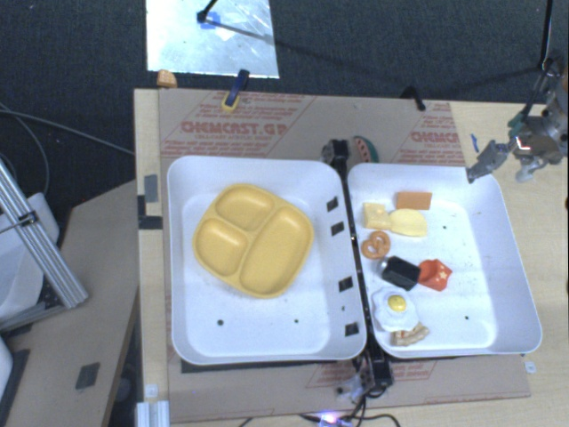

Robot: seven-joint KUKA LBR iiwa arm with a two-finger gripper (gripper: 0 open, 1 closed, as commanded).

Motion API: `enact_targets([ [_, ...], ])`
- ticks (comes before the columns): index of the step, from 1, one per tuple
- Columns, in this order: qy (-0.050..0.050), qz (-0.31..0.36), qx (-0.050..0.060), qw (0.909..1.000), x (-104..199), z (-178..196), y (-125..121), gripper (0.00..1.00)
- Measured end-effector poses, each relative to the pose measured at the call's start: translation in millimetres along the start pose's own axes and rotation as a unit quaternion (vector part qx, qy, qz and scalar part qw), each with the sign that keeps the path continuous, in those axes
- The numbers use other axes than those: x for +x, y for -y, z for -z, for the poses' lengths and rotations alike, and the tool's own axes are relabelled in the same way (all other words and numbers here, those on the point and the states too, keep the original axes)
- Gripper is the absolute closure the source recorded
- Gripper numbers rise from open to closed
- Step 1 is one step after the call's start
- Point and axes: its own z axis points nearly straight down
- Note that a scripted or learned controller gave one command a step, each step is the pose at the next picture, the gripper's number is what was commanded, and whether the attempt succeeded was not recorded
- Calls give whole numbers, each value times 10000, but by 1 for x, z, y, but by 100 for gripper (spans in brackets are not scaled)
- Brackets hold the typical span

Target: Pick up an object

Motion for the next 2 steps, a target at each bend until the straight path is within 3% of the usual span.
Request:
enact_targets([
  [1,-30,42,48,10000,72,-148,-54,0],
  [2,0,-18,17,10000,34,-200,-54,0],
])
